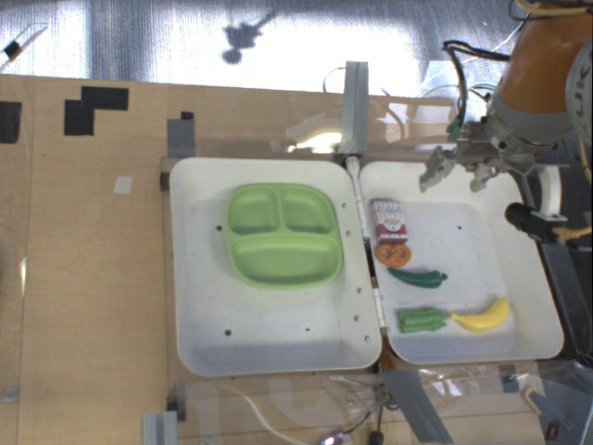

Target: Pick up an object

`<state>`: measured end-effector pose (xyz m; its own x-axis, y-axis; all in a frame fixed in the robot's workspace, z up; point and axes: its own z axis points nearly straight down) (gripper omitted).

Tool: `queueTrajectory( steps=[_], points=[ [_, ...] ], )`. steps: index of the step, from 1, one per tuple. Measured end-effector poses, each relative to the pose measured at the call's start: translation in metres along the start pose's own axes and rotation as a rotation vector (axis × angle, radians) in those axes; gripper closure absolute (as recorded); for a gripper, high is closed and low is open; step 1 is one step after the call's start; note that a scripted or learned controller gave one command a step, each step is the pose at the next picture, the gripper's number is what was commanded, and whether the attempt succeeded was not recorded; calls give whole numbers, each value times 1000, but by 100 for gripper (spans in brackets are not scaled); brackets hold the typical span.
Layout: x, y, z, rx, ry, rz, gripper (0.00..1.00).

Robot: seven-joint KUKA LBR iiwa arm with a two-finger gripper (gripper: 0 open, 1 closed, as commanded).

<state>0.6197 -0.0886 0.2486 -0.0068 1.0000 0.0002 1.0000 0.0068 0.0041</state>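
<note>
Bins sit side by side on the wooden counter (83,276), meeting at a central divider. The left bin (199,336) holds a green divided plate (283,235) with three compartments, lying flat near the bin's middle. The right bin (519,276) carries the small items along its left and near side: a red-and-white carton (389,218) just by the divider, a small orange-red round piece (393,253) touching its near end, a dark green pepper (419,277) just below that, then a light green block (422,320) beside a yellow banana (482,315), the two almost touching. The hand (457,174) hangs over the far edge of the right bin, its two fingers (434,170) spread apart with nothing between them, well apart from every item. The orange band of the arm (547,44) shows above it.
</note>
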Motion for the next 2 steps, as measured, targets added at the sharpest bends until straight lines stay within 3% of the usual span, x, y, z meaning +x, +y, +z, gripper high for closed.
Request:
queueTrajectory(
  steps=[1,2],
  points=[
    [6,-44,139,3,0,20,0],
    [1,-93,153,-25,-2,-57,0]
  ],
)
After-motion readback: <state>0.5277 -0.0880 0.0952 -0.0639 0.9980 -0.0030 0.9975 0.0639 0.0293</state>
